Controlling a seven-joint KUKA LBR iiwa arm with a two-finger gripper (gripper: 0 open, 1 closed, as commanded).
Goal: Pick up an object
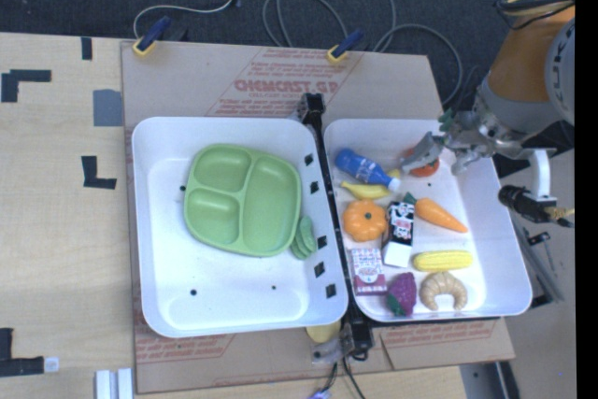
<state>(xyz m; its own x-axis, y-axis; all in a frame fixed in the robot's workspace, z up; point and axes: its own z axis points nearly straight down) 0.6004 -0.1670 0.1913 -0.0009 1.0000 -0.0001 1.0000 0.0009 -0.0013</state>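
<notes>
End effector point(439, 148) sits low over the upper part of the right bin point(500, 234), fingers spread apart, one grey finger point(419, 150) reaching left, the other point(469, 160) to the right. Between them lies a small red-orange object point(424, 168) on the bin floor; cannot tell if either finger touches it, and it is not lifted. Just left of it: blue bottle point(361, 166), then a yellow banana point(364, 191) under that. Below the end effector: carrot point(439, 215), black-and-white carton point(401, 221), orange pumpkin point(364, 220). Nearer the bin's front edge: corn cob point(442, 260), croissant point(444, 290), purple grapes point(402, 292), pink-and-white box point(368, 268). Left bin point(159, 285) holds a green divided plate point(243, 198), with a green leafy piece point(305, 238) at its right rim. Both bins rest on cardboard over the table point(56, 229).
</notes>
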